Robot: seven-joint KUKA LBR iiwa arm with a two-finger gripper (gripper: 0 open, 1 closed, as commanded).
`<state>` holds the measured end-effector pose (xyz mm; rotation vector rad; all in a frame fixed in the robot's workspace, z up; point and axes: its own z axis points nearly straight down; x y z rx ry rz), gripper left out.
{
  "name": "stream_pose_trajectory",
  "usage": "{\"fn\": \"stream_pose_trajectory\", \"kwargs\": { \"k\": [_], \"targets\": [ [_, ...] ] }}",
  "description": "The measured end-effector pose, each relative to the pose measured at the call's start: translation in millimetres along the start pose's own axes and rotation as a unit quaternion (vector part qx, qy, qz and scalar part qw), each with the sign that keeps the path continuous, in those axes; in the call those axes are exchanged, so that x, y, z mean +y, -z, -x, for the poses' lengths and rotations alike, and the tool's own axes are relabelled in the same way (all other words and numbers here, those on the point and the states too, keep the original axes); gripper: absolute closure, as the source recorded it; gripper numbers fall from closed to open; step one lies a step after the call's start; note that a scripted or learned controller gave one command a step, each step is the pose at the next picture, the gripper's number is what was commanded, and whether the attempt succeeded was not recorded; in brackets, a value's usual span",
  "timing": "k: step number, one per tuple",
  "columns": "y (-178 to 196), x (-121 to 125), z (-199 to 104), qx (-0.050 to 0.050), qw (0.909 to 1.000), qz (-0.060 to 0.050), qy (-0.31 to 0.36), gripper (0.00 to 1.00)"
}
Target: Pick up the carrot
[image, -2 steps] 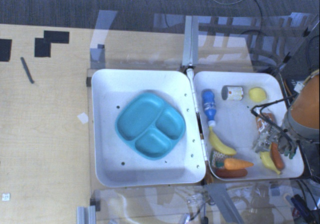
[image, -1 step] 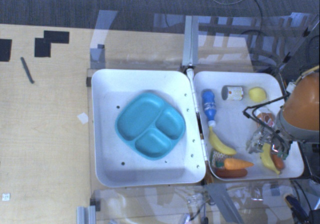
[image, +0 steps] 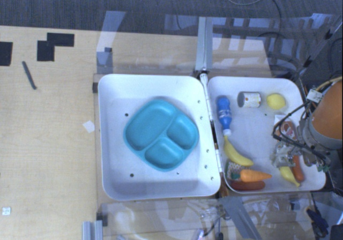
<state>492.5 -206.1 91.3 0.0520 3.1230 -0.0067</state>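
The carrot [image: 255,175] is orange with a green leafy end and lies near the front edge of the right bin [image: 257,126], just above a dark red sausage-like piece [image: 248,185]. My gripper [image: 288,157] hangs low over the right side of that bin, well to the right of the carrot and apart from it. The grey arm with its orange band [image: 328,117] comes in from the right. Directly under the gripper lie a small yellow item [image: 288,174] and an orange-red one [image: 298,171].
The right bin also holds a blue bottle [image: 223,114], a small can [image: 250,99], a lemon [image: 276,101] and a banana [image: 236,152]. A blue divided plate [image: 161,134] sits in the left bin [image: 112,126]. Black cables [image: 292,126] hang by the arm.
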Motion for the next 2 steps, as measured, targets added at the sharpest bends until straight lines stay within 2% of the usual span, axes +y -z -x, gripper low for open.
{"fn": "stream_pose_trajectory", "kwargs": {
  "k": [1, 2],
  "targets": [
    [0, 31, 0, -0.001, 0.9988, -0.002, 0.049, 1.00],
    [0, 122, 37, -0.003, 0.9943, 0.003, 0.106, 1.00]
  ]
}}
